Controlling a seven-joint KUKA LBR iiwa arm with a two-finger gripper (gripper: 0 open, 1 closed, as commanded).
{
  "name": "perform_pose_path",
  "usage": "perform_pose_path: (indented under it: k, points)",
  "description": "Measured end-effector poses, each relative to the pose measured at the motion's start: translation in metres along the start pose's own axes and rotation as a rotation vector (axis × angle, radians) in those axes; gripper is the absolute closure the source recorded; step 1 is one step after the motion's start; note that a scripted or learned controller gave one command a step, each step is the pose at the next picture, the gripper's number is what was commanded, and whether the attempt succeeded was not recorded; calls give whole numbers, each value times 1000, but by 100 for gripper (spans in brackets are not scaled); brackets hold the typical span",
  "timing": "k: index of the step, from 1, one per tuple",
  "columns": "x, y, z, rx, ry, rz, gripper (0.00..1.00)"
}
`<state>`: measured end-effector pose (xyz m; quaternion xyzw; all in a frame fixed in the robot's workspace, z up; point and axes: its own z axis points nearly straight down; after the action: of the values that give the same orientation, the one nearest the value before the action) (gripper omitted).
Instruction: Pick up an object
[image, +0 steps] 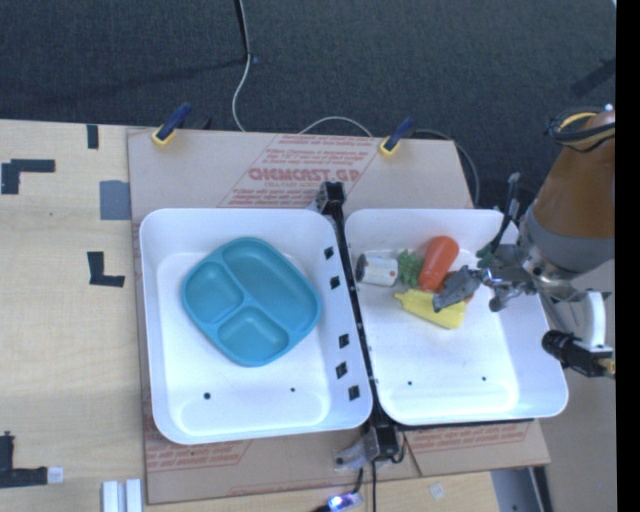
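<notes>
In the right bin (500, 395) an orange carrot with a green top (437, 261) lies near the far wall. A small white cylinder (378, 269) rests to its left. Just in front of the carrot is a yellow wedge-shaped piece (432, 309). A dark grey part (456, 289) overlaps the yellow piece's upper right corner; I cannot tell whether it is a loose object or part of the tool. My gripper (484, 281) hangs low over the bin's right half, right beside the carrot and the yellow piece. Nothing is visibly lifted.
The left bin (170, 400) holds a blue divided plate (250, 300). A black divider with clips (345, 300) runs between the bins. The arm's grey body and orange band (580, 190) stand over the right bin's right wall. Cables cross the back.
</notes>
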<state>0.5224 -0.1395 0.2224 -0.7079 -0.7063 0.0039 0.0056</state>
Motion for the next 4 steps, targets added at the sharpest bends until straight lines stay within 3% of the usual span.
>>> perform_pose_path:
  k: [1,4]
  points:
    - [0,2,-6,-11,-2,-4,0]
    - [1,-2,140,-10,-3,-3,0]
